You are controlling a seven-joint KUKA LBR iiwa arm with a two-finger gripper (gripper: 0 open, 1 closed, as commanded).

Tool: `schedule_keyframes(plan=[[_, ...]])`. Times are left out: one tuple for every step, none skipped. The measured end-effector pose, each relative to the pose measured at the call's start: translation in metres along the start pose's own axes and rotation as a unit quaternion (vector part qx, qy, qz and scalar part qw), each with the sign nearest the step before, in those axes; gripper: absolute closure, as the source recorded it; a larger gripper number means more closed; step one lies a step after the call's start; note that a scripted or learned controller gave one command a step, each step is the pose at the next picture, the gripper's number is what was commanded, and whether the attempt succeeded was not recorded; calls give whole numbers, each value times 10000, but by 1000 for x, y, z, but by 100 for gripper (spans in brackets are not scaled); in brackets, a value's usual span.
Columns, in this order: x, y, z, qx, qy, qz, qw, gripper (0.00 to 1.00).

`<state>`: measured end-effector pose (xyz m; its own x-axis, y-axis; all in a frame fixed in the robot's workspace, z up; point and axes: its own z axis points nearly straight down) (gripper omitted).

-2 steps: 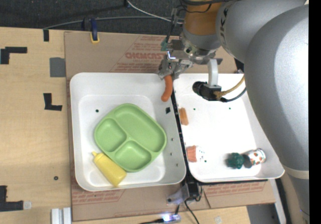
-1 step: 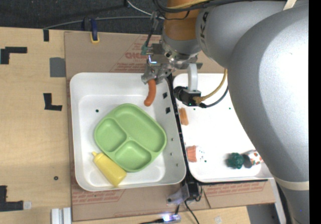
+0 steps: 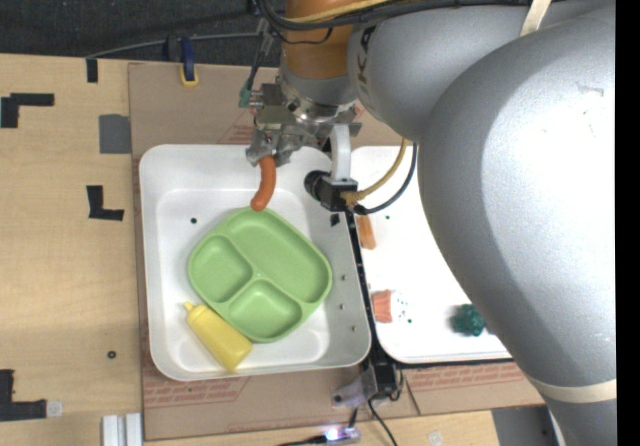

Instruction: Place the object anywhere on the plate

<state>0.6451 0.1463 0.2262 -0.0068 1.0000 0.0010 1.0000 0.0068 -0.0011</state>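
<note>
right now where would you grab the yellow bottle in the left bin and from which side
Grip the yellow bottle across the middle of its body, coming straight down from above. It lies on its side on the bin floor, slanted, cap end toward the green plate and nearly touching it. Set the fingers across its short width; the bin's near corner crowds the lower end.

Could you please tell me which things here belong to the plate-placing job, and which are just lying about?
Job:
- orange sausage, hanging from the gripper
- green plate

Lying about:
- yellow bottle
- teal item
- orange pieces in the right bin
</note>
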Motion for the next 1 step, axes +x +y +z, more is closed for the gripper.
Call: schedule_keyframes(plan=[[-3, 0, 0, 5, -6, 19, 10000, 0]])
